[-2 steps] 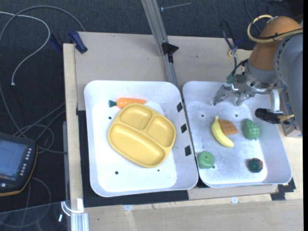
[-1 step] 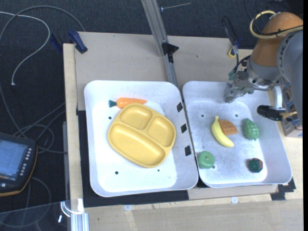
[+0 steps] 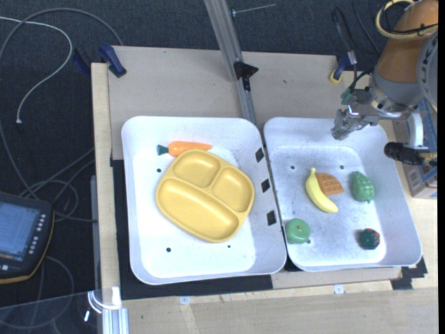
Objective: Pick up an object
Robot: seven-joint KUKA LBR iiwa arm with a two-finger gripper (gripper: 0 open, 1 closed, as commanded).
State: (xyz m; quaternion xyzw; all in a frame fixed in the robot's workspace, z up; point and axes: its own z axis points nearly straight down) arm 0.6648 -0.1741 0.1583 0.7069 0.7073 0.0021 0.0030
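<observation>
Camera view: gripper (image 3: 343, 127) over right bin's (image 3: 396, 186) far rim, finger state not discernible, nothing seen between them; banana (image 3: 319, 193) well apart toward near side, flat mid-bin, touching brown piece (image 3: 331, 184).

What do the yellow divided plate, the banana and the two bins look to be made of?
Yellow divided plate: likely moulded plastic, with a smooth, even colour and soft sheen on its rounded ridges.
Banana: probably a plastic toy, uniform bright yellow with a glossy look.
Left bin and right bin: seemingly thin white plastic or coated sheet, matte, speckled with dark scuffs; the exact material cannot be told.
</observation>
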